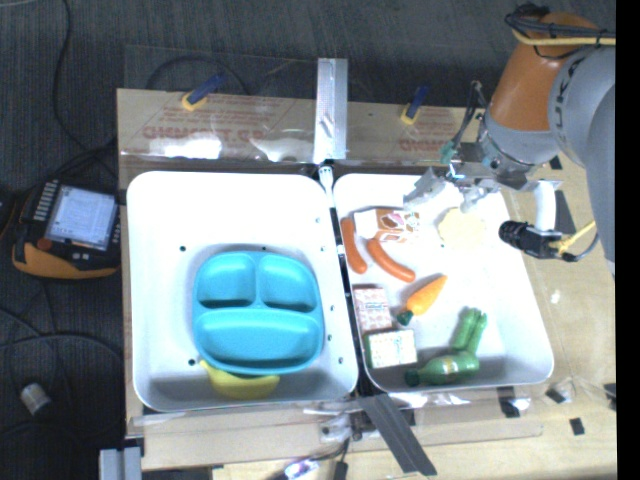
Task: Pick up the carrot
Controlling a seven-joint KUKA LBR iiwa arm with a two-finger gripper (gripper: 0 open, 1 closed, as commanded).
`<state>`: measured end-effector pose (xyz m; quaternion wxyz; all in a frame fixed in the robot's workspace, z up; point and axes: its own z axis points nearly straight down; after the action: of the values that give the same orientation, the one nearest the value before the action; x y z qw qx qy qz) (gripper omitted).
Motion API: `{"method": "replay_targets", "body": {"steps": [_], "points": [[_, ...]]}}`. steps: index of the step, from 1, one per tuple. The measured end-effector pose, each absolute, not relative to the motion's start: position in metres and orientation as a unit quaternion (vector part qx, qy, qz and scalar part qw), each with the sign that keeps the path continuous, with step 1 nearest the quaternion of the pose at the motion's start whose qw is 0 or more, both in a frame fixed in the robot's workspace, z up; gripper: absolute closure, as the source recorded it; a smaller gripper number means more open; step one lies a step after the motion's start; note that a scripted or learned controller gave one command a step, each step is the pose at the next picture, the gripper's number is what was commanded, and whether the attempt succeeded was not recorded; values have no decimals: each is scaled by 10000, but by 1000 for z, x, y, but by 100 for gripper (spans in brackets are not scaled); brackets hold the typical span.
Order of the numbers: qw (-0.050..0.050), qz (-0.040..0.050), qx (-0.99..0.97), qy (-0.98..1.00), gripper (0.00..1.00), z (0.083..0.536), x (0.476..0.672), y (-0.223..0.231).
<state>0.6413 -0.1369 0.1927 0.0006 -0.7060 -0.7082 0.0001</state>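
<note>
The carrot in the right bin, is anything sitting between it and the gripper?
Nothing visible blocks it. The gripper is at the bin's far side, the carrot lies nearer the middle, and only bare bin floor separates them. The sausages lie off to the left.

No words or numbers can be read; the print on the small boxes (372,308) is too blurry.

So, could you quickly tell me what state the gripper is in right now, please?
Gripper: cannot be told. It sits at the far edge of the right bin, apart from the carrot, which lies loose in the bin.
</note>
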Motion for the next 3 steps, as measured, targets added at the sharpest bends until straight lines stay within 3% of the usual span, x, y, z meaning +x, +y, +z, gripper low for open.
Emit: {"method": "replay_targets", "body": {"steps": [1,2,3], "points": [[4,4,-6695,-7428,0,130,575,-158],[-52,-31,-6280,-7782,0,90,545,-175],[-65,-55,-6281,-7781,100,101,547,-174]]}}
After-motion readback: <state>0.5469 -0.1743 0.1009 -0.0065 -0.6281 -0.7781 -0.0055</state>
